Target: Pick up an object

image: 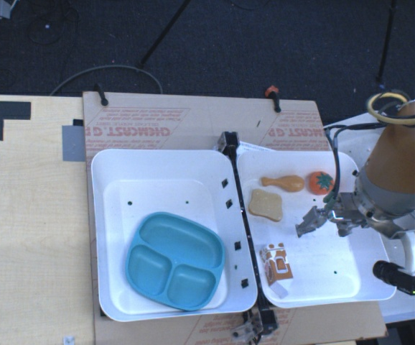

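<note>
The right bin holds several toy foods: a tan bread slice, a drumstick, a red-orange tomato with a green top and a small brown-and-white packet. My gripper hangs over the middle of this bin, right of the bread slice and just below the tomato. Its fingers stand open with nothing between them. The grey arm with its orange band comes in from the right.
The left bin carries a blue divided plate. A black divider runs between the two bins. Bare bin floor lies below and right of the gripper.
</note>
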### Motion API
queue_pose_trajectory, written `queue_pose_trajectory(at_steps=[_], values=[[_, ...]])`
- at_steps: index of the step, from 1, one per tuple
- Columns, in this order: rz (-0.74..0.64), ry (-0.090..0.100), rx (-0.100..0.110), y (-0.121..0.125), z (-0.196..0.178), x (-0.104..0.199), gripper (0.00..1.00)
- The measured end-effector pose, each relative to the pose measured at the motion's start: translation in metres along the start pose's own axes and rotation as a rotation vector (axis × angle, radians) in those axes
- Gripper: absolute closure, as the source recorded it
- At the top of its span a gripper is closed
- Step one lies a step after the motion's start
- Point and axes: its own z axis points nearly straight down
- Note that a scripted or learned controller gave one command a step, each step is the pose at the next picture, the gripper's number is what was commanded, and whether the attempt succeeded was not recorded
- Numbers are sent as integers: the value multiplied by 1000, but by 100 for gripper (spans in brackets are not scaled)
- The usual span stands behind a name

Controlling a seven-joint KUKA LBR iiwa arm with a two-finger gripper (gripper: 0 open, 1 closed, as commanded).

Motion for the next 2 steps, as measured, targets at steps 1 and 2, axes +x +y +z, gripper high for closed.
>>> queue_pose_trajectory(at_steps=[1, 2], values=[[-2, -1, -11, 2, -6, 0, 0], [-2, 0, -6, 3, 59, -1, 0]])
